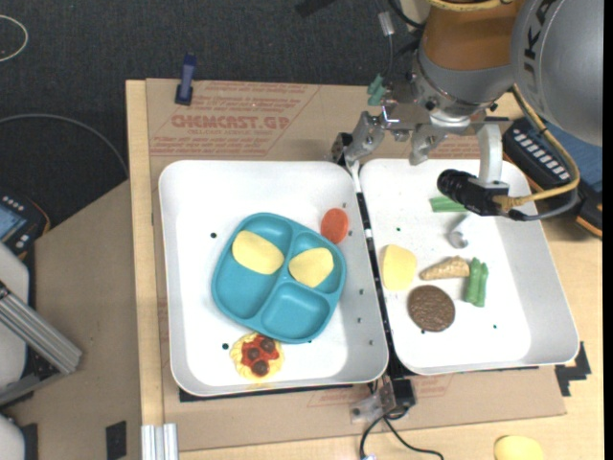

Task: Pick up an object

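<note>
A blue tray (276,290) with two yellow pieces is seen in the left bin (182,257), with a red ball (334,224) and a small pizza (256,355) beside it. In the right bin (536,305) are found a brown cookie (431,308), a yellow piece (398,265), a bread piece (446,268) and green beans (476,282). Bare floor is left at its lower right. The gripper (458,230) is at the upper right; whether its jaws are open cannot be told. "CHEMCAST" is printed on the cardboard (239,113).

A blue three-compartment plastic plate (276,289) sits mid left white bin (182,257); a round brown cookie (431,308) lies near the right white bin's (536,295) front edge.
</note>
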